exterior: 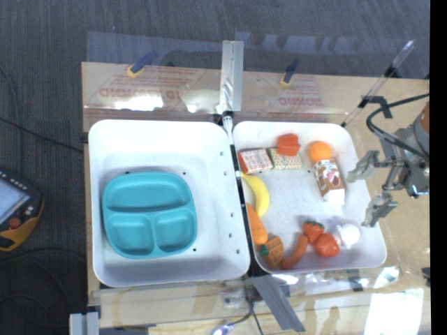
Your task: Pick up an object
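**Inspector:** Camera position?

**Assistant:** One fixed camera, mounted above the bench (408, 257) and looking down at a slant. The far edge of the bench lies toward the top of the frame.

**Inspector:** Coverage?

**Assistant:** Both bins in full: the left bin (140, 135) and the right bin (363, 187), side by side at mid-frame. Dark floor (209, 5) shows beyond them.

**Inspector:** Range?

**Assistant:** Moderate. The bins span most of the frame's width. The gripper (374, 187) enters at the right edge.

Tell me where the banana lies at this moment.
The banana lies in the right bin, against its left wall, just below the pink box and above the carrot.
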Robot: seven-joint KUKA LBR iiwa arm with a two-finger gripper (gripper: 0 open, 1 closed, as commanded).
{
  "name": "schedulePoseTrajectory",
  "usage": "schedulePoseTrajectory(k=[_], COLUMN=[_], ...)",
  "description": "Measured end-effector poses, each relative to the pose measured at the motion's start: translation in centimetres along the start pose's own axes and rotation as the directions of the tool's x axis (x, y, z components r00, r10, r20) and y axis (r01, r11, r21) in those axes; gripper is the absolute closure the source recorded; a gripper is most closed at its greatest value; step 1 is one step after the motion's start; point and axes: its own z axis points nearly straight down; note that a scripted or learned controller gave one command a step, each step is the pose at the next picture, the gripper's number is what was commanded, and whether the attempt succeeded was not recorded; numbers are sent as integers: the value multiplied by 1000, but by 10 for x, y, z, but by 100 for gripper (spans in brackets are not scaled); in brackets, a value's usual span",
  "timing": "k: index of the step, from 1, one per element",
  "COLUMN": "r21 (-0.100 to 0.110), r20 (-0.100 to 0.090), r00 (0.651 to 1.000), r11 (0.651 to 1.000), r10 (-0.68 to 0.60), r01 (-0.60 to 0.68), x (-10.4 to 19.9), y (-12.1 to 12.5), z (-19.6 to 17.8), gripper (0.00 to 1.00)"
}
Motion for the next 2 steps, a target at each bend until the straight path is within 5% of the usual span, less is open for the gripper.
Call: schedulePoseTrajectory(k=[1, 2], r21=[2, 2], r20=[1, 10], r00=[999, 996], r11=[999, 997], r10=[42, 83], r01=[-42, -83], x=[-81, -101], y=[-7, 6], z=[176, 183], gripper=[0, 0])
